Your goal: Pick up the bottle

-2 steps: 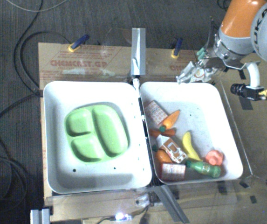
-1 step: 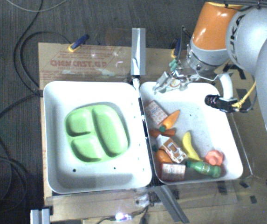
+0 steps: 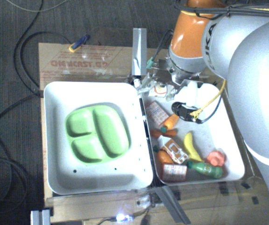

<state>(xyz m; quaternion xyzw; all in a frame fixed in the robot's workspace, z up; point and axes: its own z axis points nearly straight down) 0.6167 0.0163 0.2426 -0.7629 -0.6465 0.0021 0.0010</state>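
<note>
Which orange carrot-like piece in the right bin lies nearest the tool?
The uppermost carrot, slanted just below the tool. The other orange pieces lie farther down the right bin, toward the green bottle.

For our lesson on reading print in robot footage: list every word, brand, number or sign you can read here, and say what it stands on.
Flat brown cardboard sheet: one line of red print, upside down and blurred; not readable.
Small white and orange carton in the right white bin: print too small to read.
Dark red packet: label too small to read.
Green plastic bottle: no legible text.
Nothing can be quoted with confidence.
</note>
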